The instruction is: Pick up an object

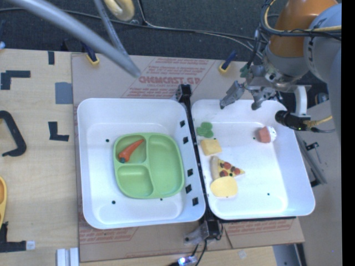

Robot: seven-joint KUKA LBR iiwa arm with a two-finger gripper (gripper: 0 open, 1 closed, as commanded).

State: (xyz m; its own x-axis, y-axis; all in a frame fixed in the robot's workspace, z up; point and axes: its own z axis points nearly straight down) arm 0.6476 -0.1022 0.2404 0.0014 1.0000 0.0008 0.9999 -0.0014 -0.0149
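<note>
Strawberry (265,134) lies in the right bin (288,198), just below the fingers (245,95) and apart from them. We see the fingers spread wide and grasping nothing, over the bin's far rim.

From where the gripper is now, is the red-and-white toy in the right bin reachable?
Probably yes. The gripper hangs over the right bin's far edge, and the red-and-white toy lies apart from the other items, nothing over it.

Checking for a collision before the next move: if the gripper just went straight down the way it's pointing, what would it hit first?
Likely bare floor of the right bin near its far edge. The open gripper hangs there, apart from the strawberry; depth is uncertain.
</note>
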